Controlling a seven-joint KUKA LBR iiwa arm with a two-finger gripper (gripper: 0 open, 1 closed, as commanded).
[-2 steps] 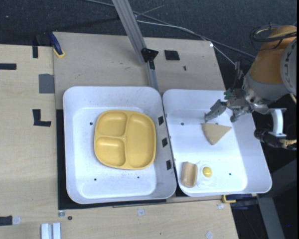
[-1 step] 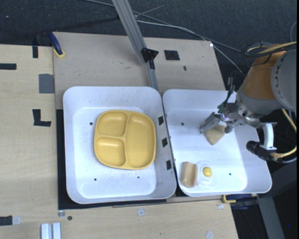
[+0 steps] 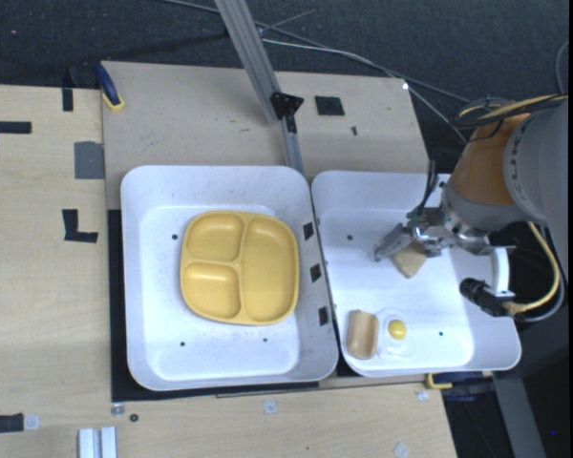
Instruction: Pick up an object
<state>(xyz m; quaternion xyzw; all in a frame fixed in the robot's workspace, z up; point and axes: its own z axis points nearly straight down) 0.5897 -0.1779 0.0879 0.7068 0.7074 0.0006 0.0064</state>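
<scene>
Closest to the camera, at the bottom of the frame, is the front edge of the wooden surface (image 3: 267, 418) that carries two white bins. In the lower part of the right bin (image 3: 458, 346) lie a small tan roll (image 3: 362, 333) and, just beside it, a toy fried egg (image 3: 395, 330). The left bin (image 3: 143, 284) holds a yellow plate (image 3: 240, 265) with three sections. In the middle of the right bin, the tool (image 3: 406, 246) reaches in from the right side of the frame. A small tan block (image 3: 410, 260) sits right at its tip, but I cannot tell if the tool is grabbing it. The arm looks to be at the grabbing step. Next it would need a firm hold on the block, then a lift straight up.
</scene>
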